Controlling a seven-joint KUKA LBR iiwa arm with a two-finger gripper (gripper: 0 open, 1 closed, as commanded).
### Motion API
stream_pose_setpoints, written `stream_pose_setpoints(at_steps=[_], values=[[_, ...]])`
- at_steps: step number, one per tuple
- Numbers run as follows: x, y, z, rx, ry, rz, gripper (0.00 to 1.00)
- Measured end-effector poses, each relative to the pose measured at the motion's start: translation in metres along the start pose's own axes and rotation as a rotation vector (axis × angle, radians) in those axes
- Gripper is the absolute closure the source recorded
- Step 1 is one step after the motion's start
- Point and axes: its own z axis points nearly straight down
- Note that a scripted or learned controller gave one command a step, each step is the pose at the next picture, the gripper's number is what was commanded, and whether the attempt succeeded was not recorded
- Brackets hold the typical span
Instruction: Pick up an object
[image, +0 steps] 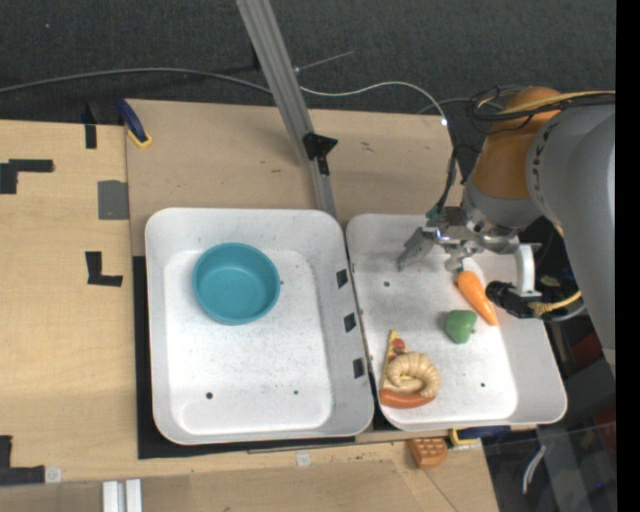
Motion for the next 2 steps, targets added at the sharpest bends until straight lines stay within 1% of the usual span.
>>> stream_pose_setpoints(at_steps=[1, 2], values=[[0.001, 0.000, 0.038, -0.004, -0.002, 0.000, 0.00], [0.002, 0.000, 0.027, -0.004, -0.001, -0.001, 1.00]])
